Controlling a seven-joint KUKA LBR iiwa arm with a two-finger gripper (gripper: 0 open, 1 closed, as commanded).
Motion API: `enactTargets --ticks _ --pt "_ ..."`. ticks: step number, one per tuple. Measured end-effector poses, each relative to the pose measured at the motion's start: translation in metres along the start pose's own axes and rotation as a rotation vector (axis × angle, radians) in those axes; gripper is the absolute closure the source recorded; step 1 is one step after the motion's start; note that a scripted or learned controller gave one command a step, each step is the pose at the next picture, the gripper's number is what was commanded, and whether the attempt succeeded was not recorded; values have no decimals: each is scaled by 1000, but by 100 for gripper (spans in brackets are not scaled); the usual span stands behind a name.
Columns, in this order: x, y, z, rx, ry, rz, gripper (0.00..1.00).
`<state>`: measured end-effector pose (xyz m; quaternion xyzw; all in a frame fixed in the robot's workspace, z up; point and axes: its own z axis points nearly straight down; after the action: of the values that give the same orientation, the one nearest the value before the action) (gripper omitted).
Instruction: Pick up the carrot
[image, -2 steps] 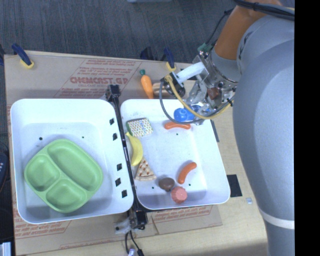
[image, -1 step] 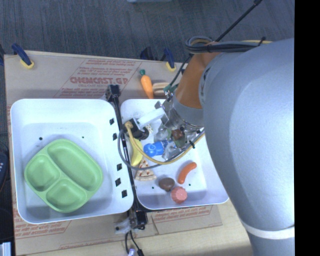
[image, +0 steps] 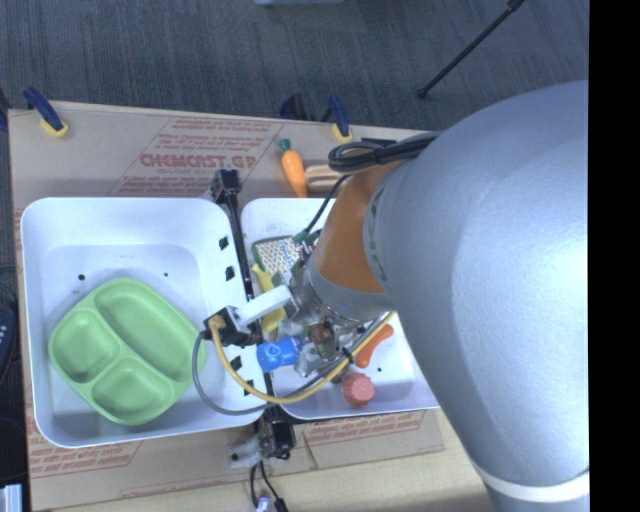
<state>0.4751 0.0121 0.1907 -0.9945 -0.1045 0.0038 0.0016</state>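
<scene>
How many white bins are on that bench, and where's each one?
2. The left bin holds a green divided plate. The right bin sits beside it, mostly covered by the arm, so things there may be hidden.

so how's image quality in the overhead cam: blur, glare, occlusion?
Camera view: lighting soft and even, shadows faint; the arm looms large and soft-edged close to the lens, covering much of the right bin; the green tray in the left bin reads fairly sharp; mild sheen on white plastic, no harsh glare.
</scene>
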Motion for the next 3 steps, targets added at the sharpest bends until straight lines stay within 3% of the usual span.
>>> enactTargets --ticks 1,2,3 --pt "13 -61 -85 -2 4 -17 100" --pt "33 -96 -17 -2 0 -35 100" --pt "11 -52 -121 -1 3 -441 100"
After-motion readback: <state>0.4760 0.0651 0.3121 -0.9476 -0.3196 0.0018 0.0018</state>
